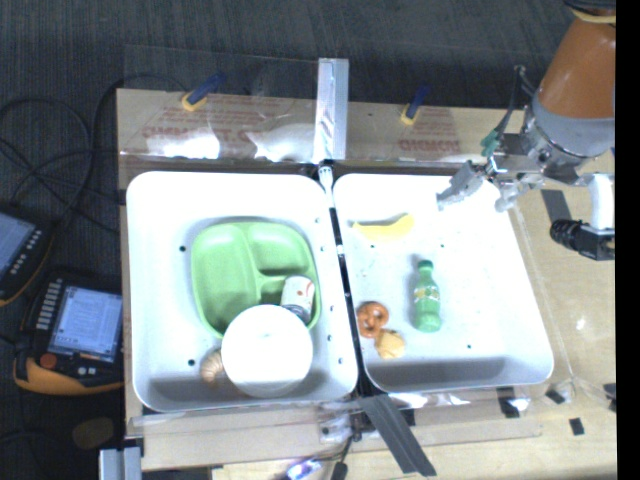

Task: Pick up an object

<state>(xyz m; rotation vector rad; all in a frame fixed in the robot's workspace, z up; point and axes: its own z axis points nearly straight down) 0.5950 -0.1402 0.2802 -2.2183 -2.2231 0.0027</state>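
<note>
My gripper (481,194) hangs over the far right corner of the right bin (500,268), open, with nothing between its fingers. The grey arm with its orange band rises behind it at the view's upper right. Below it in the right bin lie a yellow banana (385,226) near the far left side, a green bottle (427,294) in the middle, an orange ring-shaped pastry (372,316) and a tan bread-like piece (390,344) at the near left. The gripper is up and to the right of the bottle and to the right of the banana, touching neither.
The left bin (160,268) holds a green divided plate (250,263), a white bowl (266,346) overlapping its near edge, a small can (297,293) and a tan object (211,368). A metal divider post (331,108) stands behind the bins. Tablets and cables lie at the far left.
</note>
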